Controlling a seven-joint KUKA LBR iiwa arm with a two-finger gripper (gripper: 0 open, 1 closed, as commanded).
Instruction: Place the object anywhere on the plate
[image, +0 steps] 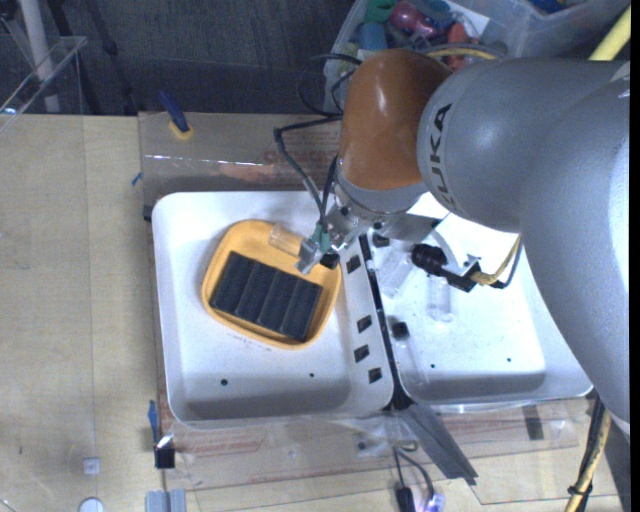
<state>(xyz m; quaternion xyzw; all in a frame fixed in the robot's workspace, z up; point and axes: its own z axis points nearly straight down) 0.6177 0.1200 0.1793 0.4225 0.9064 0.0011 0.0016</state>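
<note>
Plate (222, 262), yellow, sits in the left bin (185, 350), tilted corner-on, with a dark ribbed rectangular insert (268, 295) covering most of its middle. Gripper (318, 250) hangs over the plate's upper right corner, near the divider between bins. Object to place: hard to pin down. A small clear or pale thing (284, 238) lies on the plate's top rim just beside the gripper tip; it could be the object, can't confirm. Whether the gripper grasps anything, can't tell; the tip is small, dark and crowded by cable and a greenish bit.

Progress, my read: late stage, arm already positioned above the plate, so either release is about to happen or the item is already down. What's left is confirming the object rests on the plate and clearing the arm.

Arm pose: reaches in from the right, big grey link across the right bin (480, 350), orange band (385, 120) above the wrist, wrist pointing down and leftward.
</note>
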